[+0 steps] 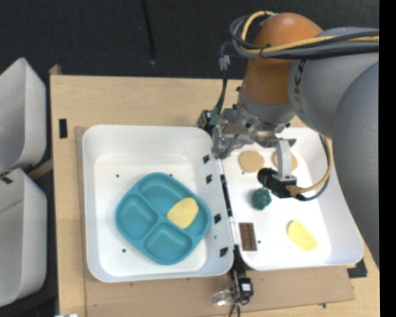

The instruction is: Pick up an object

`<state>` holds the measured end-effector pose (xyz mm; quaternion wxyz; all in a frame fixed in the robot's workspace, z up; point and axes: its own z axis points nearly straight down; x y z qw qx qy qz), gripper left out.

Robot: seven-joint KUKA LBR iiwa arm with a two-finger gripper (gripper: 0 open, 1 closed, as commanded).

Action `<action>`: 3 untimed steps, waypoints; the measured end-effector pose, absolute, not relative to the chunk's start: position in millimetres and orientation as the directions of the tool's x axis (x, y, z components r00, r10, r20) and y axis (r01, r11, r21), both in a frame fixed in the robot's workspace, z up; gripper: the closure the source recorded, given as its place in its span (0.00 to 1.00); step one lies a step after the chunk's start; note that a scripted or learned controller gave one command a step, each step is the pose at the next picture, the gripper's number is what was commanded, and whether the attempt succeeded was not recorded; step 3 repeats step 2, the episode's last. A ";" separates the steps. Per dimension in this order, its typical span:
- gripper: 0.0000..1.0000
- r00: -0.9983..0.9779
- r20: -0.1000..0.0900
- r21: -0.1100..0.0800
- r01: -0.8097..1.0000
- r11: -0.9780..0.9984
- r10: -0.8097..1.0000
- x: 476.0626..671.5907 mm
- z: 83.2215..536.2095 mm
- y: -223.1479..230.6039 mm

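My gripper hangs over the far part of the right bin, under the orange wrist band. Just below it lies a tan round disc, with a second tan piece partly hidden beside it. A small teal lump sits nearer the front, next to a black cable end. A yellow oval piece rests at the bin's front right. A small brown block lies by the bin's left wall. Nothing shows in the gripper's grasp.
The left bin holds a blue divided tray with a yellow piece in one compartment. A ridge with black clips separates the two bins. White bulky shapes stand beyond the bench's left edge.
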<state>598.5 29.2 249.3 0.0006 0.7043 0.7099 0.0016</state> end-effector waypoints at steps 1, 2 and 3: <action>1.00 -0.007 0.002 0.003 1.000 0.007 1.000 618.7 256.9 77.5; 0.00 -0.003 -0.001 0.000 1.000 0.003 1.000 617.7 256.4 73.4; 0.00 -0.003 -0.001 0.000 1.000 0.003 1.000 617.7 256.4 73.4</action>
